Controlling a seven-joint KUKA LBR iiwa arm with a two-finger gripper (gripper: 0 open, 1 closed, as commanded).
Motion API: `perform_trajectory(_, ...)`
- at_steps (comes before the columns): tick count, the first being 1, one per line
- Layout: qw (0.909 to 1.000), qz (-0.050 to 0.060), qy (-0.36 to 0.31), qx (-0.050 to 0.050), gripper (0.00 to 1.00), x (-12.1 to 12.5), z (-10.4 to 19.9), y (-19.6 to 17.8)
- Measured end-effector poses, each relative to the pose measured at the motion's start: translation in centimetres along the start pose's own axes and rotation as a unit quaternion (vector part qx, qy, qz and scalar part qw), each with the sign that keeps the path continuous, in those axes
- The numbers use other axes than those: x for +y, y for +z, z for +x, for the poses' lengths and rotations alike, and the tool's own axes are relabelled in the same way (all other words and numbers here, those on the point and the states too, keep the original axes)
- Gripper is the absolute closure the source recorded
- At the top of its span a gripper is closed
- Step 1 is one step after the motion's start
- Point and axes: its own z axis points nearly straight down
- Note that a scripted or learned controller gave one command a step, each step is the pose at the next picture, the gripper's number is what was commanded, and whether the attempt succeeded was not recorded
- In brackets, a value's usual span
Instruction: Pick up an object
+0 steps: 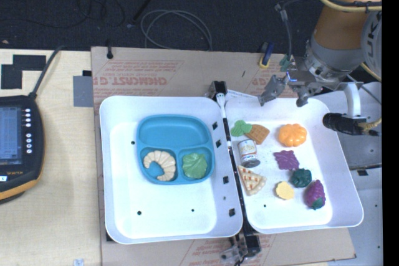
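Camera view looks down on two white bins side by side, and the pick has not yet begun in any way that shows. The gripper (288, 91) hangs over the far edge of the right bin (349, 196), its two dark fingers spread apart with nothing between them, so it is open and carrying nothing.

All the things that could be picked lie in the right bin, nearer than the gripper. Nearest to it are a green leafy piece (240, 128) touching a small brown piece (258, 133), with an orange pumpkin (292, 134) to their right. Further toward the near side are a small can (248, 152), a waffle slice (252, 180), a purple piece (286, 159), a dark green piece (301, 178), a yellow piece (284, 191) and a bunch of purple grapes (315, 194).

The left bin (118, 196) holds a blue tray (171, 131) with a croissant (160, 164) and a green lettuce piece (195, 164) in its near compartments.

My judgement is that the whole job remains: choosing a target, descending onto it, closing and lifting.
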Motion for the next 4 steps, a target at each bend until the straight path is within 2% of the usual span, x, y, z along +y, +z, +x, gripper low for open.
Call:
perform_trajectory(1, 1.0000, 0.004, 0.003, 0.001, 0.00, -1.7, -7.3, 9.0)
perform_trajectory(2, 1.0000, 0.003, 0.001, 0.000, 0.00, -3.4, -11.5, 16.6)
perform_trajectory(3, 1.0000, -0.003, 0.000, -0.001, 0.00, 1.0, -11.6, 18.5)
perform_trajectory(4, 1.0000, -0.001, 0.002, 0.000, 1.00, 0.8, -11.6, 17.5)
